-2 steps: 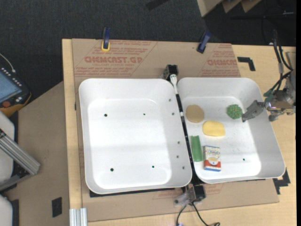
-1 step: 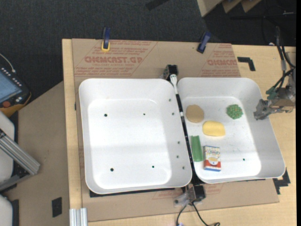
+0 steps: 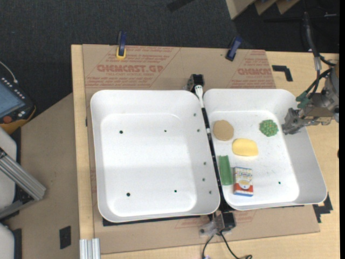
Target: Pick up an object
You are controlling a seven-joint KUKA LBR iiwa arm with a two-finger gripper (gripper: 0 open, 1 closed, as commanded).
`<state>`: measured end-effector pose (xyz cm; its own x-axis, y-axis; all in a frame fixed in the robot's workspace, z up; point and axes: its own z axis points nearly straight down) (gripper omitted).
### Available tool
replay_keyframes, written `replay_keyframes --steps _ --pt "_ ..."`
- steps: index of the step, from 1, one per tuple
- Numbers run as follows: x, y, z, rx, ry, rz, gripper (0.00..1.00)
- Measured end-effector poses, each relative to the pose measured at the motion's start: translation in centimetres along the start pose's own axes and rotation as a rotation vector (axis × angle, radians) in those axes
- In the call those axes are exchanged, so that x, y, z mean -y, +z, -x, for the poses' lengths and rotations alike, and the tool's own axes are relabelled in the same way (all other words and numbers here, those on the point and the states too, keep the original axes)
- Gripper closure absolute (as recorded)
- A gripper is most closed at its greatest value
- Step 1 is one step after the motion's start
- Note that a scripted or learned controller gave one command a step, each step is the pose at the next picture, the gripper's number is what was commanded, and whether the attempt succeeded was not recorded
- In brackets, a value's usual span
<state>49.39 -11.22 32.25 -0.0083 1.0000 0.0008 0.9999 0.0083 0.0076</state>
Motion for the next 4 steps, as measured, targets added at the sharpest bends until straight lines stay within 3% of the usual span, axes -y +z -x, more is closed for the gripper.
replay_keyframes --steps 1,2,3,4 --pt "1.3 -7.4 -7.9 0.000 -0.001 0.003 1.00" --pt "1.3 -5.3 -15.8 -0.001 -0.001 -0.012 1.00" --pt "-3.1 -10.8 -21.1 -0.001 0.003 0.001 1.00" --pt "-1.3 -14.5 -28.4 -0.002 0.000 -0.002 1.00"
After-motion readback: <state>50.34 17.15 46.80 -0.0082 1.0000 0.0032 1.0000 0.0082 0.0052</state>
